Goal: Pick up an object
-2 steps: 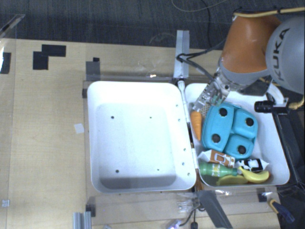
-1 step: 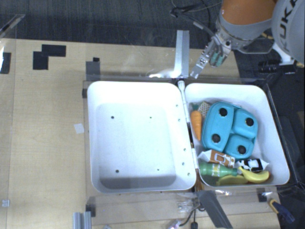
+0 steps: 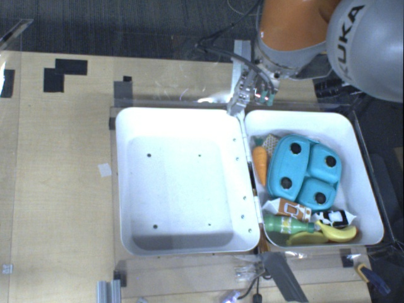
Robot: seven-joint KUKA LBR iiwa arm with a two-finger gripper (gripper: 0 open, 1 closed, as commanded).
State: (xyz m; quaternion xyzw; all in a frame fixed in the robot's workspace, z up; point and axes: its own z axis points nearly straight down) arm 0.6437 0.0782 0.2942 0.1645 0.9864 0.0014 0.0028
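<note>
Two shallow white plastic bins are seen side by side on the pale wooden counter (image 3: 57, 188). The left bin (image 3: 180, 238) shows a bare white floor with a few small dark dots. The right bin (image 3: 363, 169) holds the candidate objects: a large teal plastic block with four rounded lobes and dark holes (image 3: 305, 171) lies tilted across the middle; a slim orange carrot-shaped piece (image 3: 259, 164) lies just beside it along the bin's left wall; a green bottle-shaped item (image 3: 283, 225) and a yellow banana-shaped toy (image 3: 334, 233) lie along the near wall, touching each other; a small orange-and-white printed packet (image 3: 294, 210) and a small black-and-white item (image 3: 333, 218) are wedged between these and the teal block. The grey arm with its orange band (image 3: 297, 11) is positioned over the far edge of the bins, and the gripper (image 3: 252, 93) hangs above the far rim near the seam between the two bins, well apart from the objects. Nothing is seen between the fingers; whether they are released or clenched cannot be told from this angle.
</note>
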